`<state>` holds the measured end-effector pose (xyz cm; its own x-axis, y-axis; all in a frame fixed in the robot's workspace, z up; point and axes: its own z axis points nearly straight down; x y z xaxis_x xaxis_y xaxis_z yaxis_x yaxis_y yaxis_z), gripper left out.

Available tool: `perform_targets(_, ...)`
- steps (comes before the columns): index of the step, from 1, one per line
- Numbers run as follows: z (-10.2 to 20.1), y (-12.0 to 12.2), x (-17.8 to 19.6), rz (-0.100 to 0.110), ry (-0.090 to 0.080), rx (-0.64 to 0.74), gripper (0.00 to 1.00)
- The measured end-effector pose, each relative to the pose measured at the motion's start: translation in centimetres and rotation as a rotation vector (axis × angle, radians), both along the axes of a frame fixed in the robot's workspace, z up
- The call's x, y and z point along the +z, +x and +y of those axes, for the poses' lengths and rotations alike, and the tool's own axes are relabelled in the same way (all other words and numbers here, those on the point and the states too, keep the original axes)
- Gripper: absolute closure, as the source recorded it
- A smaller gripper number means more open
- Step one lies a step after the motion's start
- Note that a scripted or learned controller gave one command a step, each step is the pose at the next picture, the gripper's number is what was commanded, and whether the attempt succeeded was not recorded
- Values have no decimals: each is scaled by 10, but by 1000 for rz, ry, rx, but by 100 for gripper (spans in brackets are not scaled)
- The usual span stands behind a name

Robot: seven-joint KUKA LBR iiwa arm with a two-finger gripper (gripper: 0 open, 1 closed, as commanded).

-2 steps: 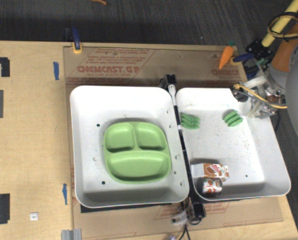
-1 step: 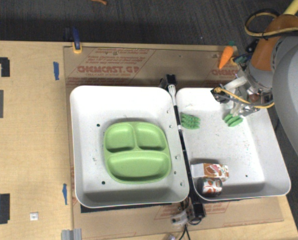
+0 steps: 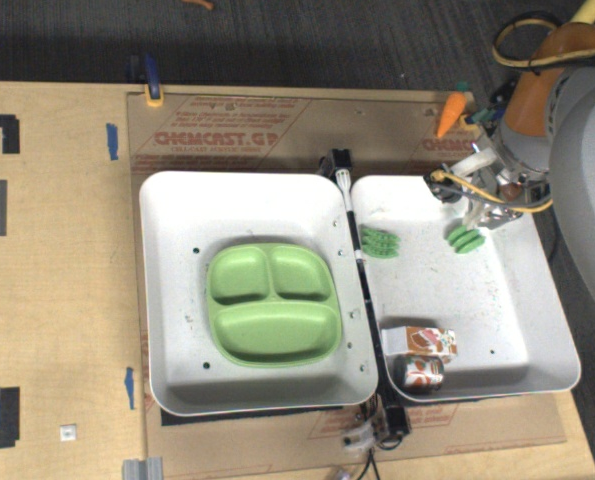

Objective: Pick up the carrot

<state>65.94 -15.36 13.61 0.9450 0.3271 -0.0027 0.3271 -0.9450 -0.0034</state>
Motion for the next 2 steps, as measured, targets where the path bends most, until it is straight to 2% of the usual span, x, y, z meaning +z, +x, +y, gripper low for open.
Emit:
perform_targets(1, 73, -2, 49, -4, -1, 154, 100)
perform_targets(2, 73, -2, 59, -4, -1, 156, 100)
